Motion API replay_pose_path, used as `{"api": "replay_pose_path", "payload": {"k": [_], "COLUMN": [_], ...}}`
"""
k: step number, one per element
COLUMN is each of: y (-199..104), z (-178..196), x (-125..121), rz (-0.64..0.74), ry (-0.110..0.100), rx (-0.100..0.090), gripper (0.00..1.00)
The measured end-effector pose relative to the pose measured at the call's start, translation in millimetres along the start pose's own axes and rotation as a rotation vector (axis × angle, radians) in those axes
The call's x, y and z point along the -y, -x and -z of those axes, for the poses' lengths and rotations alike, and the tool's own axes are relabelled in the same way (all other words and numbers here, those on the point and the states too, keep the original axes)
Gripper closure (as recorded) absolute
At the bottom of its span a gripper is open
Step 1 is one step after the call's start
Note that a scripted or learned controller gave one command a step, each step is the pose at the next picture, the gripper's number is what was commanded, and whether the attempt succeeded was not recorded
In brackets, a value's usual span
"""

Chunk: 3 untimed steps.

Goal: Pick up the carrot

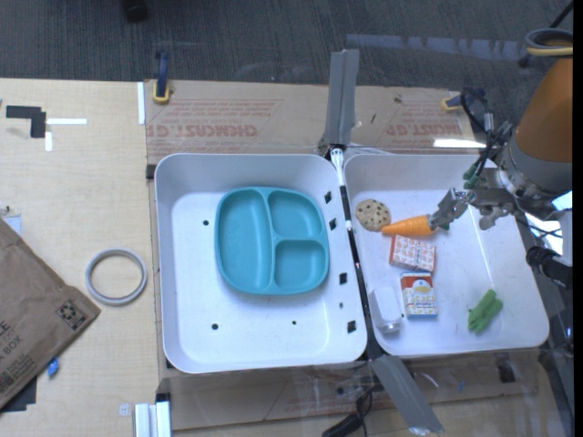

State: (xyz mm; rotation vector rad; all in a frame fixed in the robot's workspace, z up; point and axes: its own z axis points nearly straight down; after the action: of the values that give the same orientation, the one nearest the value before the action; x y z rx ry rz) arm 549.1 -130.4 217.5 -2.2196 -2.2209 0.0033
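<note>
The claw (446,215) sits low in the right-hand bin (519,335), its dark metal fingers closed around the thick end of the carrot (408,227), so the carrot is caught between them. The carrot is a smooth, bright orange toy cone, lying almost flat with its narrow tip pointing toward the divider between the bins and its broad end tucked into the claw. Just beside the tip lies a round tan cookie (372,213) dotted with dark chips. Below the carrot sit two small printed cartons in red and white, the upper carton (413,255) tilted, the lower carton (419,295) nearer the front wall, with a small pale, glossy object (386,309) next to it that I can't identify. A knobbly green vegetable piece (485,310) rests toward the bin's right side. The left-hand bin (182,335) holds a teal plastic plate (271,240) with three compartments and rounded corners. On the pale wooden bench top (73,198) to the left lies a grey ring of tape (116,275), near a brown cardboard box (32,317).
</note>
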Motion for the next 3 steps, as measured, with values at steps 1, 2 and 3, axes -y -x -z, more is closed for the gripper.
{"api": "replay_pose_path", "payload": {"k": [1,2,3], "y": [-29,0,-1], "z": [-108,-125,-116], "x": [-37,-107,-108], "rz": [-0.007,-0.110,-0.106], "ry": [0.000,0.002,0.002], "rx": [0.000,0.001,0.003], "gripper": [0.00,0.00,1.00]}}
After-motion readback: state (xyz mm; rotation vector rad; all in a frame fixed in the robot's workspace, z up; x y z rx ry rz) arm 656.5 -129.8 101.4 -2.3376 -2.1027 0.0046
